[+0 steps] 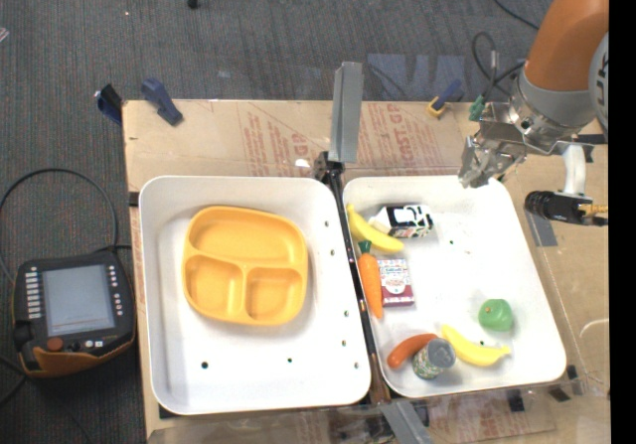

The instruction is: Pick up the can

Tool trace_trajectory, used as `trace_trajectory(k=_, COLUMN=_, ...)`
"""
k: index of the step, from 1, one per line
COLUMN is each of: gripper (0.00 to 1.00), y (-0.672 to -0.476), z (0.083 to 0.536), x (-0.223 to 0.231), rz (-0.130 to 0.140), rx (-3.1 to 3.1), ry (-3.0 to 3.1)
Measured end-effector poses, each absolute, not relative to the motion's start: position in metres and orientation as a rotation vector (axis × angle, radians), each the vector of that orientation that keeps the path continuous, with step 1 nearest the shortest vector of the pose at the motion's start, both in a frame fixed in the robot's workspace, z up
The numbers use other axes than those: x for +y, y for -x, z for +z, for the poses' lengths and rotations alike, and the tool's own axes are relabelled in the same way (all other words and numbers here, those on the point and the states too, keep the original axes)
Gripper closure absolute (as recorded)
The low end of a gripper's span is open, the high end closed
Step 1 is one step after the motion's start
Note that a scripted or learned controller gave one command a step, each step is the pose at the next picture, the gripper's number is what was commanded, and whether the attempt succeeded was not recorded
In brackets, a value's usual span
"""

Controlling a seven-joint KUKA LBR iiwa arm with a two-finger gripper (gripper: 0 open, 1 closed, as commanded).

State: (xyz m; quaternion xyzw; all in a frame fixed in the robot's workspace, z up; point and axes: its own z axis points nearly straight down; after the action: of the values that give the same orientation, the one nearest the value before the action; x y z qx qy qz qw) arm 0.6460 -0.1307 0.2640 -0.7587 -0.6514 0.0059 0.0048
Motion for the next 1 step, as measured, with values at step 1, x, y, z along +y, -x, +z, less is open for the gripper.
trace_trajectory(k=1, gripper=1.0, y=-0.6447, z=0.3192, x=-0.0988, rz=0.003, rx=-1.913, ry=2.49)
